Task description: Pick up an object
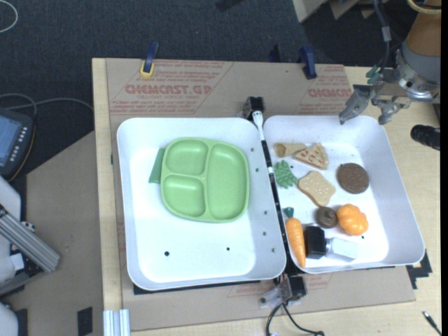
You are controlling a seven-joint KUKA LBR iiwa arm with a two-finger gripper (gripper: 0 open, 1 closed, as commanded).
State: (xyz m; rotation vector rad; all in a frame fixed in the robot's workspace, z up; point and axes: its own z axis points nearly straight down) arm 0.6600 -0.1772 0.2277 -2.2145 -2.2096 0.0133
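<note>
My gripper (368, 110) hangs open over the far rim of the right bin (399, 180), with nothing between its fingers. The bin holds a pizza slice (312, 155), a toast slice (316, 187), a brown cookie (352, 177), an orange fruit (352, 219), a carrot (295, 241), a green broccoli piece (284, 174), a small brown ring (326, 217), and a black and white block (327, 246). All of them lie below and to the left of the gripper.
A green divided plate (204, 179) lies in the left bin (140, 243). Blue and yellow clamps (148, 63) hold the cardboard at the bench's far edge. A black divider (269, 180) runs between the two bins.
</note>
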